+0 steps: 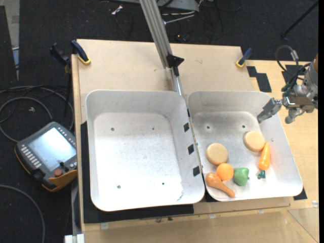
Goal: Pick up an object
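Over right bin's (pixel 283 135) far edge: gripper (pixel 280 113) spread, holding nothing | toys clustered below

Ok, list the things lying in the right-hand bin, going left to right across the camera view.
Orange gourd-shaped piece → tan round disc → orange ball → green pepper → second tan disc → carrot. The gripper hangs further right, above the bin's right rim.

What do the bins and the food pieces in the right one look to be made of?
Bins: probably thin white plastic, matte, scuffed with grey specks. Carrot, pepper and the other food pieces: likely moulded toy plastic, smooth, in flat, even colours.
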Action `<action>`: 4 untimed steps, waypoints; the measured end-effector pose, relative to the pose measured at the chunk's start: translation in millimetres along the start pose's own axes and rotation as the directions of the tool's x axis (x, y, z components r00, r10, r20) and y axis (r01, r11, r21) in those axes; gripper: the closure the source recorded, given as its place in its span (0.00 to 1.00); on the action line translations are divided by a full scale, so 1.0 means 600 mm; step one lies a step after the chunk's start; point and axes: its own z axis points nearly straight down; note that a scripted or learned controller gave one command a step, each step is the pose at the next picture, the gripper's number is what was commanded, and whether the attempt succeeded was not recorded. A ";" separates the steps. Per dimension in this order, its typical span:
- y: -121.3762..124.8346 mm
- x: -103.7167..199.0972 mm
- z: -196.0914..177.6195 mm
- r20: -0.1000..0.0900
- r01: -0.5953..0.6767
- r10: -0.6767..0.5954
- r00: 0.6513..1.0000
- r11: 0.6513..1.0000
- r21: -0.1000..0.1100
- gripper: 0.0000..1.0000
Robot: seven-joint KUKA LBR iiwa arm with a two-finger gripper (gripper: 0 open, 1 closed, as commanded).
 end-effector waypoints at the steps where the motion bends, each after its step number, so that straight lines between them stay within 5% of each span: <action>1: 0.001 0.000 -0.003 0.001 0.000 0.000 1.000 1.000 -0.004 0.00; 4: -0.012 0.000 0.251 0.000 -0.003 0.003 1.000 1.000 0.002 0.00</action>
